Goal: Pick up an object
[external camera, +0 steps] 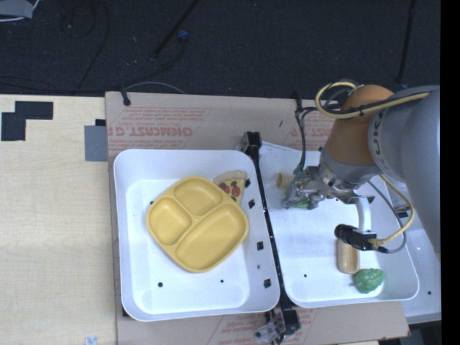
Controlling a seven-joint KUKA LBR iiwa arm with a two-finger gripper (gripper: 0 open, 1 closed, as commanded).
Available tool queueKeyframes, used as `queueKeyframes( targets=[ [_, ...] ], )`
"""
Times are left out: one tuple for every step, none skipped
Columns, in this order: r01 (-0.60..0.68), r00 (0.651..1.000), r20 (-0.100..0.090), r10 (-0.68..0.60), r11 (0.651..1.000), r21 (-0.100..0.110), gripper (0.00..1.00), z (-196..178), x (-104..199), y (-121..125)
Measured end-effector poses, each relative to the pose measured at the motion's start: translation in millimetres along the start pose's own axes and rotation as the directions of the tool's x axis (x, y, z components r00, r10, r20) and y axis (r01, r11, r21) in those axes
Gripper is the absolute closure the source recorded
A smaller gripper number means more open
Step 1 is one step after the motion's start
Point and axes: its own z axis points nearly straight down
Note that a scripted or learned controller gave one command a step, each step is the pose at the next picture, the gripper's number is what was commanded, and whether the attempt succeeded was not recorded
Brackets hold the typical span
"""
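On the left we see the left bin. A yellow plate with three parts lies in it. A toy pizza slice peeks out from under the plate's top edge.

Next we see the right bin. Our gripper is down low near the top left part of this bin. Something small and green sits right at its tip, but we cannot tell what it is. We also cannot tell if our gripper is wide, narrow, or holding anything.

Farther right, near the bottom of the same bin, a tan toy like a bread roll lies beside a green lump.

We think the job is not done yet. Nothing is clearly lifted up. We may need to grab and raise something.
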Motion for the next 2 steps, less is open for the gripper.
queueKeyframes(
  targets=[
    [0.003, 1.000, 0.001, -0.003, 1.000, -0.009, 1.00, -57, -5, 9],
    [0.001, 1.000, 0.001, -0.001, 1.000, -0.008, 1.00, -100, -11, 8]
  ],
)
